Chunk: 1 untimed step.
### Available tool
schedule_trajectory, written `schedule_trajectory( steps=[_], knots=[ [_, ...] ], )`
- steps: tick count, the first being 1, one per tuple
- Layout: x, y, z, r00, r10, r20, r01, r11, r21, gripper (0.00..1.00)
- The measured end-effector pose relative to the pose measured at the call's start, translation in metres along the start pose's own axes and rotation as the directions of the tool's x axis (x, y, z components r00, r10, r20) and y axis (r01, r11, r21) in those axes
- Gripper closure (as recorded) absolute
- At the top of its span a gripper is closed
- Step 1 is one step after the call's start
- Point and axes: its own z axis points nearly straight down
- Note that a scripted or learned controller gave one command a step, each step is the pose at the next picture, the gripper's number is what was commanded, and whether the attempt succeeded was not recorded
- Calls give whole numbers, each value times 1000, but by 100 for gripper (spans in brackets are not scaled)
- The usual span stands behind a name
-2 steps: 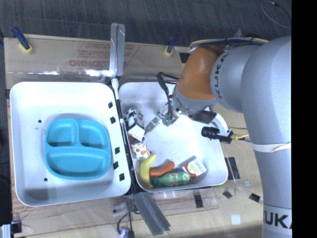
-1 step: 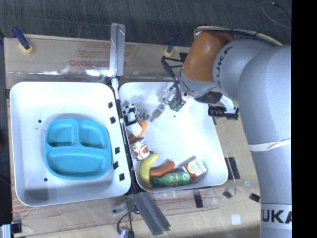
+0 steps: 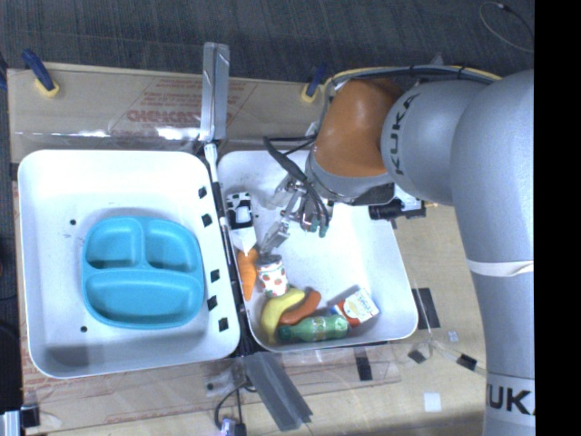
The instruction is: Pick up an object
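Left bin (image 3: pixel 36 243) holds a blue tray (image 3: pixel 142 272); right bin (image 3: pixel 390 271) holds food toys (image 3: pixel 304 314); tool (image 3: pixel 289 221) state unclear.

The right bin (image 3: pixel 395 280) is crowded along its near-left corner: carrot (image 3: pixel 247 272), small cup (image 3: pixel 270 276), banana (image 3: pixel 280 307), sausage (image 3: pixel 300 306), green bottle (image 3: pixel 313 329) and carton (image 3: pixel 356 307) lie packed together. Beyond the carton, toward the bin's right wall, bare floor lies open. The arm (image 3: pixel 427 143) overhangs the far end.

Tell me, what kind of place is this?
Probably a robot lab. A KUKA arm hangs its gripper over a white bin of toy food, beside a bin holding a blue divided tray.
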Motion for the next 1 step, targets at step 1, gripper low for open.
schedule_trajectory(
  steps=[1],
  knots=[
    [-29, 26, -30, 995, -98, 3, 98, 995, 0, 0]
  ],
)
